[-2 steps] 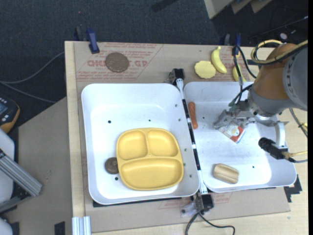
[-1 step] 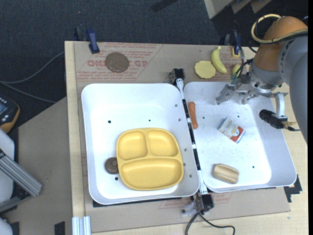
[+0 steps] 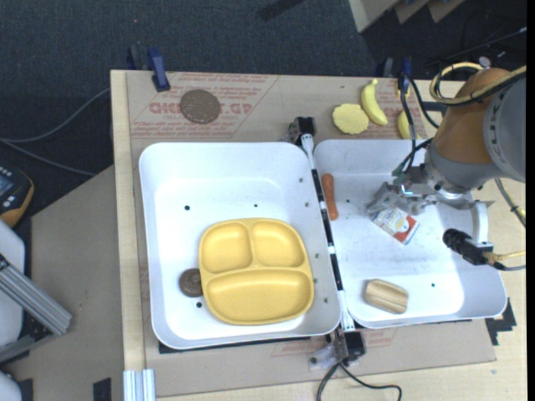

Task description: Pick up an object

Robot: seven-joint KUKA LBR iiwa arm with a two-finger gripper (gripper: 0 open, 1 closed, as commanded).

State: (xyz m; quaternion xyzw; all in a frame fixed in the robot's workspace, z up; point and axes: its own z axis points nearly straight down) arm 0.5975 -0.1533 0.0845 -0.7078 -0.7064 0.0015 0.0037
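Note:
In the right bin [image 3: 468, 303], my gripper [image 3: 399, 197] reaches in from the right and hangs low over a small white and red packet [image 3: 396, 222]. It sits just above the packet's upper edge, and whether it touches the packet is unclear. A tan block [image 3: 385, 296] lies near the bin's front. An orange sausage-shaped piece [image 3: 330, 196] lies along the bin's left wall. The left bin [image 3: 167, 182] holds a yellow divided plate [image 3: 254, 270] and a brown disc [image 3: 191, 283] beside the plate's left edge.
On the bench behind the bins lie a banana [image 3: 374, 104], a yellow lumpy piece [image 3: 350, 119] and a brown disc [image 3: 200, 105]. A black part with a cable [image 3: 465, 247] hangs over the right bin's right side. Clamps stand at the bench's back edge.

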